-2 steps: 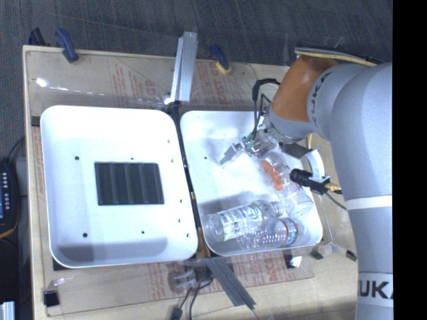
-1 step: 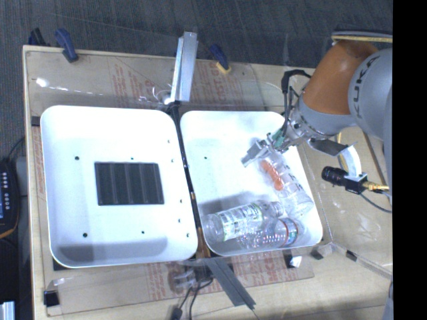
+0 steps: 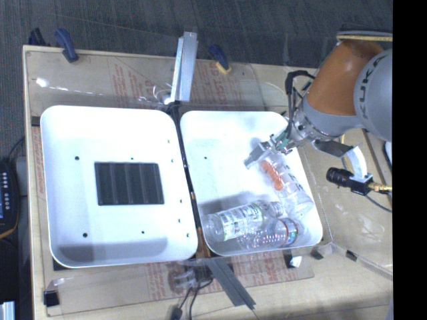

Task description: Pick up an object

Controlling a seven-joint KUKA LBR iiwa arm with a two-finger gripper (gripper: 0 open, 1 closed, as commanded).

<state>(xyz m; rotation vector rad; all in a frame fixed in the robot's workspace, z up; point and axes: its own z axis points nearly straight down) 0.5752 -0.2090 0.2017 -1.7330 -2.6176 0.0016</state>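
Orange-banded arm's hand (image 3: 261, 153) hovers over clear bottles (image 3: 257, 222).

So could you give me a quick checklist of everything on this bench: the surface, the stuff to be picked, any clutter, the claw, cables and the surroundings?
Surface: bench with red-printed sheeting, bearing a left bin and a right bin.
Job's things: clear plastic bottles lying at the right bin's near edge; another clear item with an orange part by the claw.
Clutter: dark ribbed rectangle in the left bin.
Claw: low over the right bin; too blurred to judge.
Cables: black cable at the wrist; thin cable on the bench, right.
Surroundings: blue clamps at the far edge; dark floor.
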